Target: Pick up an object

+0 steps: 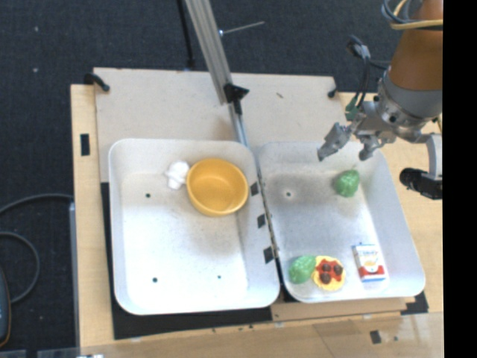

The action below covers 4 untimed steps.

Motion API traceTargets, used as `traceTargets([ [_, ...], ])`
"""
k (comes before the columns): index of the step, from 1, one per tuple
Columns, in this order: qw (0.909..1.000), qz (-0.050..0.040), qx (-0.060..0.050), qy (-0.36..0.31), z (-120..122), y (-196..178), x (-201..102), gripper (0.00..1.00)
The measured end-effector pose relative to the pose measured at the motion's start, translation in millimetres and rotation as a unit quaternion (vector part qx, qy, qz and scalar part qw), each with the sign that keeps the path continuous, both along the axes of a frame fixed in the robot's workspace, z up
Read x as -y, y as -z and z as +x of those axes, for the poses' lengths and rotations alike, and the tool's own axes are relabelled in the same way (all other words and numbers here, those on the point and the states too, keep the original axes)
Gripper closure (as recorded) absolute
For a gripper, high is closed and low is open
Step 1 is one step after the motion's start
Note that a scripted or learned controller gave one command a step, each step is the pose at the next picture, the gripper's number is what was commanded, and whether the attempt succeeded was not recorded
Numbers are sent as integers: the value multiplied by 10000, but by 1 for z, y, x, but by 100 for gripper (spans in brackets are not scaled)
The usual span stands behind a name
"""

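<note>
My gripper [348, 151] hangs over the far edge of the right bin [320, 207], open, with nothing between its two fingers. A green ball-like object [346, 183] lies just below and in front of it, apart from the fingertips. Along the right bin's near edge lie a green lump [302, 268], a yellow piece with red dots [329, 272] and a small white and red carton [369, 263]. The left bin [149, 237] holds a yellow bowl [217, 186] with a small white object [177, 174] touching its left side.
A slanted metal pole [212, 51] rises from the divide between the bins at the back. The arm's orange band [417, 51] is at the upper right. Bare bin floor lies in the near half of the left bin.
</note>
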<state>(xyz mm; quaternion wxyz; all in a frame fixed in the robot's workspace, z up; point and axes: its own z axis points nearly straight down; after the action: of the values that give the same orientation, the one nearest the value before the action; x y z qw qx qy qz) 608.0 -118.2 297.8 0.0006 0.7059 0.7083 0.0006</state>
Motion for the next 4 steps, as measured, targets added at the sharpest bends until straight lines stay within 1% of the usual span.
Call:
traceTargets([
  [1, 10000, 4, 1, 1, 0, 0, 0, 0],
  [2, 10000, -10, -32, 22, -6, 62, 0, 0],
  [3, 10000, -11, -35, 23, -9, 125, 2, 0],
  [4, 10000, -12, -32, 26, -15, 183, 12, 0],
])
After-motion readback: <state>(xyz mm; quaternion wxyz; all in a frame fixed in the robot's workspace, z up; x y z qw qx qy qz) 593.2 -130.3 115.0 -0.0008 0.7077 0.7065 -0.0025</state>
